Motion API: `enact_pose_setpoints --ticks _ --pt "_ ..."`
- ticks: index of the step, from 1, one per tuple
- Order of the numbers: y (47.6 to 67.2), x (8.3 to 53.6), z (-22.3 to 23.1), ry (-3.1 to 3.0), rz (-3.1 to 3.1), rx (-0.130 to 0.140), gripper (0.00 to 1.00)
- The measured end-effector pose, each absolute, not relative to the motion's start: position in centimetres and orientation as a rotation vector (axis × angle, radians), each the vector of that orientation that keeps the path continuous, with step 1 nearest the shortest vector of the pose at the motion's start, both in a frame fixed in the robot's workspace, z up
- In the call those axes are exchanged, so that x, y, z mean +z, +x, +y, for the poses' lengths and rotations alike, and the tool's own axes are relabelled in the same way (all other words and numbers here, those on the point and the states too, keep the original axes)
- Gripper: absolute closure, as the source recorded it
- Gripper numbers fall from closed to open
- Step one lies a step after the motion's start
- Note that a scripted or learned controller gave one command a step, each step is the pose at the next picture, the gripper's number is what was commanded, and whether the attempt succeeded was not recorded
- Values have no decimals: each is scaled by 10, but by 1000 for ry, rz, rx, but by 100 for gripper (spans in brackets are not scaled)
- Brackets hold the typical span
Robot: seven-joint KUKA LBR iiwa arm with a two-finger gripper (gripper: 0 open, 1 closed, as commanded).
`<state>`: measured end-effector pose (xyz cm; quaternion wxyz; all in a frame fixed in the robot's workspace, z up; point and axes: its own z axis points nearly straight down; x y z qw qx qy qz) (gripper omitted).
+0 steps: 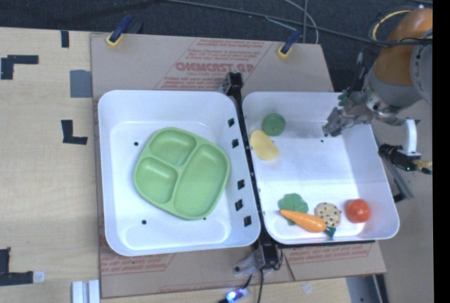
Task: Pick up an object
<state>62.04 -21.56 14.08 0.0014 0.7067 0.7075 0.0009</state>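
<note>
One carrot (303, 220), one tomato (358, 210), perhaps cookie (327, 213)

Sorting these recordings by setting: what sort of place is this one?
Most likely a robot lab's grasping test bench, not a kitchen. Two white bins sit clamped on a cardboard sheet, cables run across the dark floor, and toy food such as a carrot and a green divided plate serve as props.

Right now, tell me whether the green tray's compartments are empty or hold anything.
Empty. The green tray lies flat in the left bin, and all three compartments show bare green. The toy food sits in the right bin.
</note>
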Motion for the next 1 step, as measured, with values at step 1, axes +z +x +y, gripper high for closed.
enact_pose_setpoints --ticks 1 --pt "614 198 -210 2217 2220 4 100"
